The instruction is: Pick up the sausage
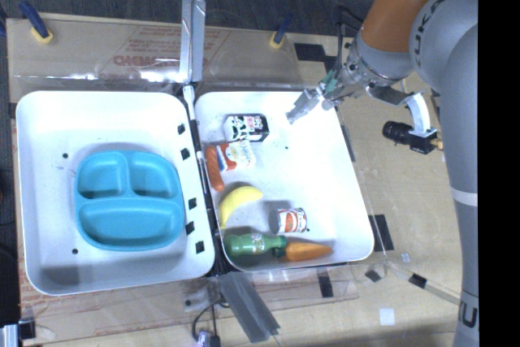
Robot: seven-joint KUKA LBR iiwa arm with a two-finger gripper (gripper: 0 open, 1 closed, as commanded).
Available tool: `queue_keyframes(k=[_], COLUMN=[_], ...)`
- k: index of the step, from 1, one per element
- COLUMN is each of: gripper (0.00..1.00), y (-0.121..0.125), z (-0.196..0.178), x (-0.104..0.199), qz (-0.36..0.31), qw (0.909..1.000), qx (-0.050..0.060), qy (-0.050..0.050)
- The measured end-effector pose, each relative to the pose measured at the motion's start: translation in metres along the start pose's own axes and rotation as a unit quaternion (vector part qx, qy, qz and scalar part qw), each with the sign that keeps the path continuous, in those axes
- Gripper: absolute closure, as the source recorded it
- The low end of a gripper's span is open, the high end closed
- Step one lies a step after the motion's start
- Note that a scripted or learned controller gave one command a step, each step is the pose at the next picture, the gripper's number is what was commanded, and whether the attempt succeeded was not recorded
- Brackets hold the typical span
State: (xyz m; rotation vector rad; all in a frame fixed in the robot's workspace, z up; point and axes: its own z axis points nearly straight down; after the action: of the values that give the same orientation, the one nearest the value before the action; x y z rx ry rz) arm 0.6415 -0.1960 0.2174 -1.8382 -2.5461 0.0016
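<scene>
Camera view: gripper [299,111] hangs over the right bin's [325,166] far edge; can't tell its state, nothing seen in it. Sausage [214,166] lies well to its left and nearer the camera, against the bin's left wall, long axis running near-to-far, just beside the banana [239,201].

A single fixed camera is looking down at a slant from above the surface [406,256], taking in both white bins [49,126] side by side, the arm [422,20] entering from the right.
</scene>
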Motion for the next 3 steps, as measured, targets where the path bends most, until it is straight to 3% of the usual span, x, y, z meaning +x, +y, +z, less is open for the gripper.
queue_keyframes(k=[1, 2, 3], gripper=[0.0, 0.0, 0.0], y=[-0.001, -0.018, 0.022], z=[0.037, 0.126, 0.125], x=[0.104, 0.1, 0.096], qz=[-0.091, -0.069, 0.074], qw=[0.9959, 0.9976, 0.9972], qx=[0.0, 0.001, 0.0], qy=[0.0, 0.0, 0.0])
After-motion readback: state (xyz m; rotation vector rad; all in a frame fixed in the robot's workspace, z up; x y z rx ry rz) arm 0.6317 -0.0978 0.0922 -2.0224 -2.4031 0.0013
